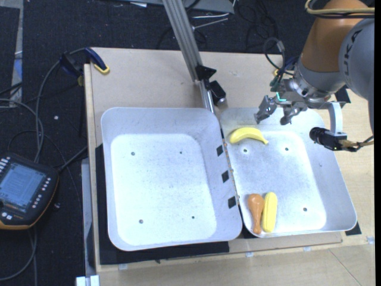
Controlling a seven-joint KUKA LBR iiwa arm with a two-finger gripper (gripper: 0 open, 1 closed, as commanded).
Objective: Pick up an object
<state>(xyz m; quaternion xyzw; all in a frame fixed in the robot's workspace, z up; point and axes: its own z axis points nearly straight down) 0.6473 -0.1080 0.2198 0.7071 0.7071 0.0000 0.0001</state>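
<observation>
A yellow banana (247, 136) lies at the far left of the right bin (321, 177). Near that bin's front edge an orange drumstick-shaped toy (256, 210) rests against a yellow oblong piece (269, 211). My gripper (275, 113) hangs above the bin's far edge, a little to the right of and beyond the banana. Its fingers are spread apart with nothing between them.
The left bin (119, 159) sits beside the right one, with a row of black clips (226, 174) along the seam. A slanted metal post (187, 40) rises behind the bins. A blue and yellow clamp (95, 61) sits on the bench's far left corner.
</observation>
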